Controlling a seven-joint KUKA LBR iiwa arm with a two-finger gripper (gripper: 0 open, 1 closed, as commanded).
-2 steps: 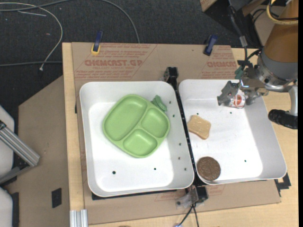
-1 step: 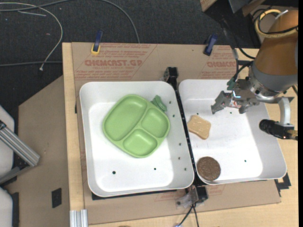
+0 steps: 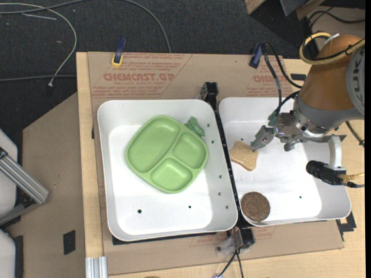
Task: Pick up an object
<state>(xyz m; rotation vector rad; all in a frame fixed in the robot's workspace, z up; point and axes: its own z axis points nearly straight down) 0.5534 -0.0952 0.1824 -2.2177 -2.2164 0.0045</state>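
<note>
The arm (image 3: 333, 77) comes in from the right, grey with its orange band showing, and hangs over the right bin (image 3: 324, 204). The gripper (image 3: 277, 139) sits low over the bin's upper half, its two fingers spread apart, one finger (image 3: 264, 138) angled out to the left and the other near the wrist, with bare white floor showing between them. Nothing is clamped there. Just left and a little below that left finger lies a tan piece of bread (image 3: 243, 156), tilted, resting on the bin floor close to the bin's left wall; finger and bread look just beside each other, and whether they touch is hard to call from this angle. Further down, near the front-left corner of the same bin, a round brown cookie (image 3: 255, 206) lies flat, well apart from the gripper. Over in the left bin (image 3: 145, 219), a light green divided plate (image 3: 167, 154) with three compartments sits in the middle, turned at a slant. A small dark green object (image 3: 195, 126) pokes out at the plate's upper right edge, touching it. Both bins rest side by side on a cardboard sheet (image 3: 93, 155) with red lettering.
</note>
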